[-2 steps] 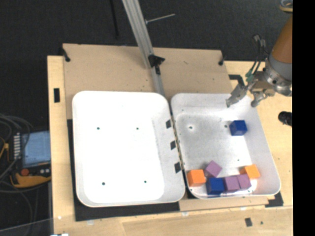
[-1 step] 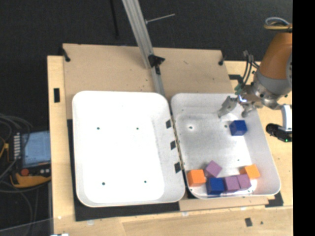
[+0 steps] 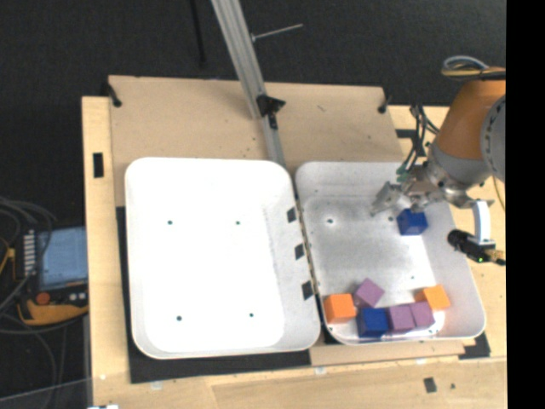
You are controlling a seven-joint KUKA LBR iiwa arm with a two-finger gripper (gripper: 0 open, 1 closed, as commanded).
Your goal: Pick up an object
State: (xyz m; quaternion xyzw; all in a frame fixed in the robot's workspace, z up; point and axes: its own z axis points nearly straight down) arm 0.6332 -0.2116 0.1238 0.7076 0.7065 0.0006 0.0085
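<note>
My gripper (image 3: 397,199) hangs over the back part of the right bin (image 3: 341,186), its grey fingers spread open with nothing between them. A blue cube (image 3: 412,222) lies on the bin floor just below and to the right of the fingertips, beside them. Along the bin's front edge sit an orange cube (image 3: 340,307), a purple cube (image 3: 369,292), a dark blue cube (image 3: 373,322), two purple cubes (image 3: 410,316) and another orange cube (image 3: 436,296).
The left bin (image 3: 213,254) stands beside the right one, divided from it by black clips (image 3: 300,251). A slanted metal pole (image 3: 243,58) rises behind the bins. The arm's orange band (image 3: 468,122) is at the right edge.
</note>
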